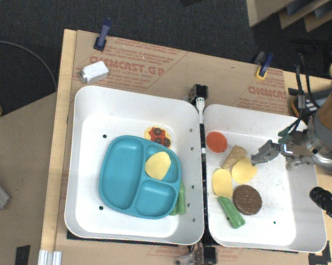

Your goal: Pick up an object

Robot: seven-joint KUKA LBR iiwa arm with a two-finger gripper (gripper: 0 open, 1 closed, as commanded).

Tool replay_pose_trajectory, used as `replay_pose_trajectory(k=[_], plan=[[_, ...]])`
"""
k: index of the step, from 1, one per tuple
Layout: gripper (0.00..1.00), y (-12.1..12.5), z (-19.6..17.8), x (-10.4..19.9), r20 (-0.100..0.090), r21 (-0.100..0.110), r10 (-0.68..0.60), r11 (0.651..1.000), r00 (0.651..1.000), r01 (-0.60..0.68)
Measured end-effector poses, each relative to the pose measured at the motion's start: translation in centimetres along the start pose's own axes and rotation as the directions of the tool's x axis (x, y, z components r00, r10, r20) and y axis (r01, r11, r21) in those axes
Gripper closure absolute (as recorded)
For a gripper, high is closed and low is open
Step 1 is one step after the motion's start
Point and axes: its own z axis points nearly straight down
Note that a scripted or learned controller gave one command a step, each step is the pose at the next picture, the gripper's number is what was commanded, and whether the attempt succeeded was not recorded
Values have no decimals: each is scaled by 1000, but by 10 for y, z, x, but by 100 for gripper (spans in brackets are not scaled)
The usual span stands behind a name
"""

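Note:
The right bin (273, 242) holds an orange-red disc (217, 142), a beige wedge (234, 156), two yellow pieces (244, 171) (222, 182), a brown round cookie (247, 199) and a green stick (231, 212). My gripper (275, 158) hangs over the back of this bin, just right of the beige wedge and the upper yellow piece. Its fingers look spread open with nothing between them. The left finger (263, 153) points down toward the upper yellow piece.
The left bin (82, 147) carries a teal divided plate (123, 175) with a yellow piece (158, 165) on it, a small pizza-like item (158, 136) behind it and a green strip (180, 200) at its right. A white block (94, 72) lies on the cardboard.

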Motion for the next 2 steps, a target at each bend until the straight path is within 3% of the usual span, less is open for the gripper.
replay_pose_trajectory(k=[1, 2], plan=[[0, -1, -239, 44, 3, -24, -5, 1000, 1000, 5], [0, 23, -338, -32, 9, -18, 6, 1000, 1000, -6]])
